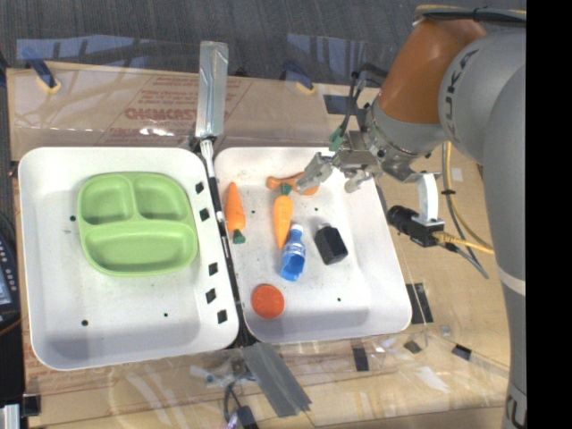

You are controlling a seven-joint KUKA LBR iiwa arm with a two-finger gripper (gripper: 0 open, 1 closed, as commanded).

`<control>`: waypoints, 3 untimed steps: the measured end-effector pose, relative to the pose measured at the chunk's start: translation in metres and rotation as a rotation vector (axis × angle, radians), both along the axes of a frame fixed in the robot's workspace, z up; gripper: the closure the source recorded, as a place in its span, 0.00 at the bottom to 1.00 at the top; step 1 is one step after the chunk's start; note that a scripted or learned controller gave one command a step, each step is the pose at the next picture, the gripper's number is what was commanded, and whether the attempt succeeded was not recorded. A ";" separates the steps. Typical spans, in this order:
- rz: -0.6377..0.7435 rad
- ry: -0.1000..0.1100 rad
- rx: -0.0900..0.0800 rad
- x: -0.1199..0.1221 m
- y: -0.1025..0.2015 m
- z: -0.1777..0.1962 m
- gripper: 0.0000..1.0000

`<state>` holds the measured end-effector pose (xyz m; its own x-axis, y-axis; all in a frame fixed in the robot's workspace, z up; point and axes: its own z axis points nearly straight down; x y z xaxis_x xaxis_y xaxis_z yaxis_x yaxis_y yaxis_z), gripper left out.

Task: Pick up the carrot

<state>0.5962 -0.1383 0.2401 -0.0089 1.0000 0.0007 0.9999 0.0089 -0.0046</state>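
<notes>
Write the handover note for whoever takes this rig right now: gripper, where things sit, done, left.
Gripper: over the right bin's upper part, fingers spread, nothing between them.
Carrots: one along the right bin's left wall, another mid-bin just below and left of the gripper.
Also in that bin: blue bottle, black block, orange ball, small orange piece.
Left bin: green divided plate.
Done: no grasp yet.
Left: descend, close on a carrot, lift.

Faint red print on the clear plastic sheet [152, 105] behind the left white bin [45, 329], too blurred to read, part of dark lettering, seemingly "KU", on the grey arm [487, 70] right of that sheet, nothing else legible
</notes>
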 end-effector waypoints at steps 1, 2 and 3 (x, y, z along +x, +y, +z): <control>-0.156 -0.001 -0.001 0.046 0.030 -0.058 0.00; -0.131 -0.001 -0.002 0.028 -0.015 -0.149 0.00; -0.128 0.001 0.000 0.028 -0.014 -0.139 1.00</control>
